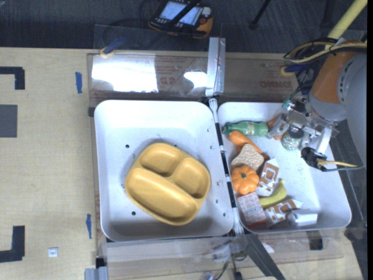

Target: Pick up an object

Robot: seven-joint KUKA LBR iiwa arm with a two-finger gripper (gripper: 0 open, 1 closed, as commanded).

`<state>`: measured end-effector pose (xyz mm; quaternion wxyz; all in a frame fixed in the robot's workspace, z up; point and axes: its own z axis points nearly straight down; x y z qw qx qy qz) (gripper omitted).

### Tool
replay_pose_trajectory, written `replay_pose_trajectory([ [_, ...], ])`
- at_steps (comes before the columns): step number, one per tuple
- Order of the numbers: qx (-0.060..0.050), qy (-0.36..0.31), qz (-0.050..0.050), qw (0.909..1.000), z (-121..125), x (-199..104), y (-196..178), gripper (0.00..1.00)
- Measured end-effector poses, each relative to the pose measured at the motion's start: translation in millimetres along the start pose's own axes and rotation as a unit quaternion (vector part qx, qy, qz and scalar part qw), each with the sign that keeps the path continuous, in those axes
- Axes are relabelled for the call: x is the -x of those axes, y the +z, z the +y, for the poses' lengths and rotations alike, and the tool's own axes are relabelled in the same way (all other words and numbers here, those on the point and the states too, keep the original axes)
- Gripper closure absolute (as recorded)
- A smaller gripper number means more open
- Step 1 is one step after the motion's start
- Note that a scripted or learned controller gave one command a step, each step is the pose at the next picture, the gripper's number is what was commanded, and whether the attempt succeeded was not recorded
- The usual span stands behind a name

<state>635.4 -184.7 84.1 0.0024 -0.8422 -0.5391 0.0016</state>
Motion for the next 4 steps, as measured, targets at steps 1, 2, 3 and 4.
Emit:
replay_pose_trajectory([
  [1, 0.003, 0.017, -0.001, 0.9998, 16, -31, -40, 0.0],
  [2, 0.0, -0.056, 0.001, 0.9984, 24, -7, -1, 0.0],
  [3, 0.001, -0.058, 0.0, 0.9983, 25, -8, -10, 1.0],
  [4, 0.003, -0.09, 0.0, 0.9959, -32, -105, -99, 1.0],
])
